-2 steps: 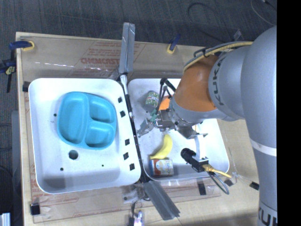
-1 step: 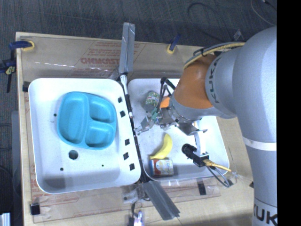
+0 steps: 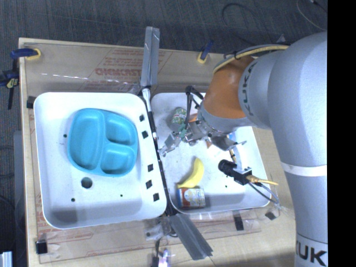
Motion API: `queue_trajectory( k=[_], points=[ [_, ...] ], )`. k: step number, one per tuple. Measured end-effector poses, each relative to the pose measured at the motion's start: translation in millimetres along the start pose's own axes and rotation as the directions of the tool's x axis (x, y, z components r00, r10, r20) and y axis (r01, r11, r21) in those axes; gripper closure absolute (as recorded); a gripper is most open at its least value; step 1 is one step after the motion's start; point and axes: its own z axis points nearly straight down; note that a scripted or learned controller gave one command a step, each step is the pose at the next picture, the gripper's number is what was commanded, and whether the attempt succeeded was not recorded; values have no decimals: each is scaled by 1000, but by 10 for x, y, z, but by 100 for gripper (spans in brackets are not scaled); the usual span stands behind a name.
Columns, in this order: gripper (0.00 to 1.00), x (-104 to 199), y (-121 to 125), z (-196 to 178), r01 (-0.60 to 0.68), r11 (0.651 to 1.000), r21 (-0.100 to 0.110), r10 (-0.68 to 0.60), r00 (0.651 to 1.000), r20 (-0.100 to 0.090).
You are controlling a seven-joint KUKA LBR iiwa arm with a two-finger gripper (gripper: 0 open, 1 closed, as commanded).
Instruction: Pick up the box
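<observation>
In the right bin (image 3: 253, 149), a small box-like item with a red and white label (image 3: 192, 197) lies at the front edge, just below a yellow banana (image 3: 193, 172). A small green and silver item (image 3: 178, 115) sits near the bin's back left. My gripper (image 3: 179, 137) hangs low over the left middle of this bin, between the green item and the banana, a good way behind the red and white item. Nothing is visibly held in it.
The left bin (image 3: 50, 199) holds a blue divided tray (image 3: 103, 141) and a small dark round spot (image 3: 86, 183). The arm's orange band (image 3: 225, 96) and grey body cover the right bin's back right. A ridge with black clips (image 3: 151, 160) separates the bins.
</observation>
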Motion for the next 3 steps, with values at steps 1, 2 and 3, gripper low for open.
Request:
queue_trajectory(
  k=[1,2,3],
  points=[
    [0,-14,31,3,-109,994,-4,109,994,-3],
    [0,16,-104,-1,-146,988,-51,147,989,4],
    [0,-59,-31,-78,-8,1000,-8,8,1000,-5]
  ],
)
